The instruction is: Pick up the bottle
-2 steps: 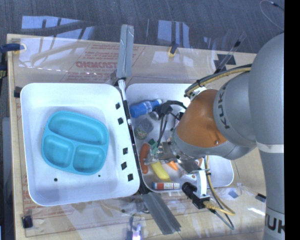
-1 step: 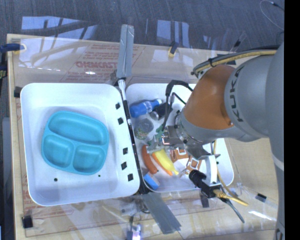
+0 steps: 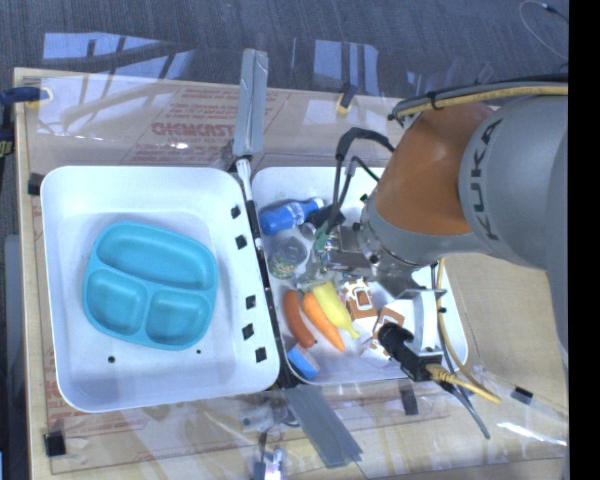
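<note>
The bottle (image 3: 283, 216) has a blue body and lies on its side at the back left of the right bin (image 3: 280, 183), its pale cap end pointing right. Just in front of it lies a clear, roundish plastic piece (image 3: 287, 256); whether it belongs to the bottle I cannot tell. My gripper (image 3: 330, 252) hangs low over the middle of the right bin, right of that clear piece and a little in front of the bottle. The grey and orange wrist hides the bin's right half.
In the front of the right bin lie an orange carrot (image 3: 323, 320), a red sausage-like piece (image 3: 294, 315), a yellow item (image 3: 329, 297), a small blue piece (image 3: 302, 359) and a small orange-white box (image 3: 360, 299). The left bin (image 3: 60, 228) holds a turquoise divided plate (image 3: 150, 286).
</note>
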Available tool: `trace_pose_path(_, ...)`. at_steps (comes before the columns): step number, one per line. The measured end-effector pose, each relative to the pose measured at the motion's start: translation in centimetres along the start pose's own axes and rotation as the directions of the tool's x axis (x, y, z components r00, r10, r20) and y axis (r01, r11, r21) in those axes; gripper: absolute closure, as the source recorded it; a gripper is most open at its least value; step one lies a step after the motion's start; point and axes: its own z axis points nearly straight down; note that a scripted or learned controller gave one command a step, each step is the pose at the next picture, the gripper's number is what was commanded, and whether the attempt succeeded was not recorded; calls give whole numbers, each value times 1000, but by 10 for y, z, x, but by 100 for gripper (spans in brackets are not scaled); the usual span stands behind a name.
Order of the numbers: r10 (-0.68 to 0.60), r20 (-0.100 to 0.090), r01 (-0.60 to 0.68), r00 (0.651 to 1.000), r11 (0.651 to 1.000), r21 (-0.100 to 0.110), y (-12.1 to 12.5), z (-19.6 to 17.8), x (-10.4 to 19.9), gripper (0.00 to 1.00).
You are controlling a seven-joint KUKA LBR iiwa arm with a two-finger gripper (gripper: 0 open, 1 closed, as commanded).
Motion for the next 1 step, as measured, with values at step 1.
trace_pose_path(1,-364,2,364,931,931,-1,-6,-55,56,100)
